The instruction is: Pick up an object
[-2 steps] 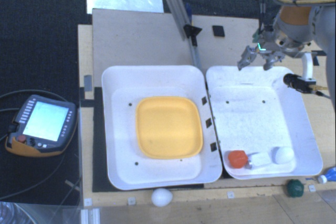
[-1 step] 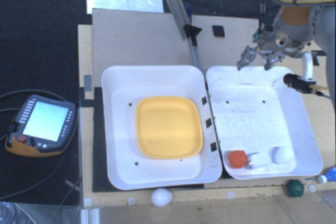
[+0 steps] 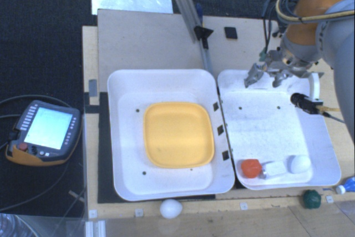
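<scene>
Camera view, arm: the grey KUKA arm (image 3: 333, 25) is reaching in from three o'clock, its orange band sitting above the wrist at about one o'clock of the frame.
Camera view, gripper: the gripper (image 3: 265, 76) is hanging over the far rim of the right bin (image 3: 266, 125), at roughly twelve o'clock of that bin; its two fingers are standing spread apart, and nothing is showing between them.
Camera view, candidate objects: an orange-red ball (image 3: 250, 168), a small white piece (image 3: 273, 168) and a white egg-shaped object (image 3: 300, 164) are lying in a row along the right bin's near edge, at about six o'clock of the bin and well apart from the gripper.
Camera view, left bin: the left bin (image 3: 125, 119) is holding a yellow square plate (image 3: 179, 134) near its centre.
Camera view, outside the bins: a white egg (image 3: 171, 208) is resting on the bench at six o'clock of the left bin, and a dark green ball (image 3: 312, 198) is lying past the right bin's near corner at five o'clock; a teach pendant (image 3: 43, 131) is sitting at nine o'clock.
Progress, as a judgement: the pick is looking not yet begun, since no object is being pinched or lifted.
Remaining, as a judgement: the arm is still needing to travel toward six o'clock, descend over one object, close on it and raise it.
</scene>
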### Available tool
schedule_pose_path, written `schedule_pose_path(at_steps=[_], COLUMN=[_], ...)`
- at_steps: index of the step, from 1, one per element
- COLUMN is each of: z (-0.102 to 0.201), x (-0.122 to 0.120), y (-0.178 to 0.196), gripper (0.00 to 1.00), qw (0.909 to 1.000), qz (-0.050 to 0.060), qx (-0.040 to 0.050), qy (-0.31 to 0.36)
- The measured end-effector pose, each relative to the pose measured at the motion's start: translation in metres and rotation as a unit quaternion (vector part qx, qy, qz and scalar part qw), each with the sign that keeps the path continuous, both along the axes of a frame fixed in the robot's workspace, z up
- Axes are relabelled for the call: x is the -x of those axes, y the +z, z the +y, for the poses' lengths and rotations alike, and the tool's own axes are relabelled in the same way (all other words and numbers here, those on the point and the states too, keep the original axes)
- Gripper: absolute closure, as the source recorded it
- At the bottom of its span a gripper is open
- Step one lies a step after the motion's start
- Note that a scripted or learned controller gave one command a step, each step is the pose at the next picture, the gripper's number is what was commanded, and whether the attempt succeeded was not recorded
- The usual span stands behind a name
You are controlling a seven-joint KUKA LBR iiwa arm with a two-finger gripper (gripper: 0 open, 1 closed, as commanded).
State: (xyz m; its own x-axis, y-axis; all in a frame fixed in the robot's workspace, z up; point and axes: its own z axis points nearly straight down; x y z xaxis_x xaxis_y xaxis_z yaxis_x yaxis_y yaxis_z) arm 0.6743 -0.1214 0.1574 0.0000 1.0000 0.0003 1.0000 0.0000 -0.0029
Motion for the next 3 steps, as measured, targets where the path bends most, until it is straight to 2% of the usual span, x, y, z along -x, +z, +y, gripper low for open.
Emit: schedule_pose_path(at_steps=[1,2,3], z=[0.004,0.004,0.004], x=[-0.007,-0.007,-0.008], y=[-0.046,-0.068,-0.056], gripper=[0.0,0.0,1.0], qw=[1.0,1.0,1.0], qz=[0.0,-0.001,-0.003], qx=[0.0,0.0002,0.0006], qy=[0.001,0.001,0.001])
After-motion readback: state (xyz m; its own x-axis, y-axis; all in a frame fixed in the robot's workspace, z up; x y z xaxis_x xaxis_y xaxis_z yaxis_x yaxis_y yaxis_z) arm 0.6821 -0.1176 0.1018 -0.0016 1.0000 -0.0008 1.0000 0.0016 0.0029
